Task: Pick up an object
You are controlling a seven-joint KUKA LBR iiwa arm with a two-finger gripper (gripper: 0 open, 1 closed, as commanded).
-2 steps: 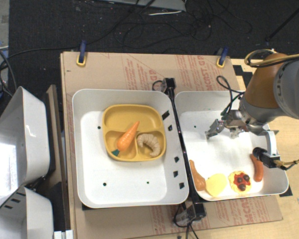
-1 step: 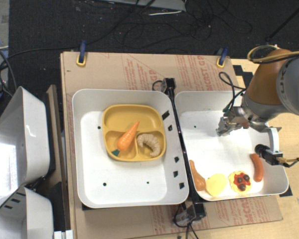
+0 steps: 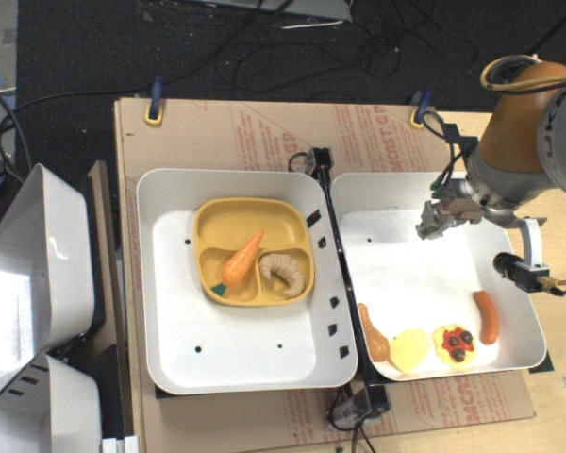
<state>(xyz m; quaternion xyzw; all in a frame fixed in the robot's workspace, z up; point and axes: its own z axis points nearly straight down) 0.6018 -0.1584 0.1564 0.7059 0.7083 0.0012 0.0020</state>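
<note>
Right bin, near edge: I see a drumstick [image 3: 373,333], a yellow disc [image 3: 408,349], a small pizza [image 3: 454,343] and a sausage [image 3: 488,317] lined along the front wall of the right bin [image 3: 396,253].
Left bin: the left bin [image 3: 170,291] holds a yellow divided plate [image 3: 255,217] with a carrot [image 3: 242,259] and a shrimp [image 3: 284,273].
Gripper: the gripper [image 3: 434,223] hovers over bare floor at the far end, well apart from the food, nothing between it and them.
Claw: I cannot tell its state.

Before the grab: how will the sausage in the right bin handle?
The sausage looks like smooth toy plastic, so probably light, stiff and a bit slick. Its rounded, elongated shape could roll sideways if nudged. It lies near the right bin wall, which may crowd the pincer.
</note>
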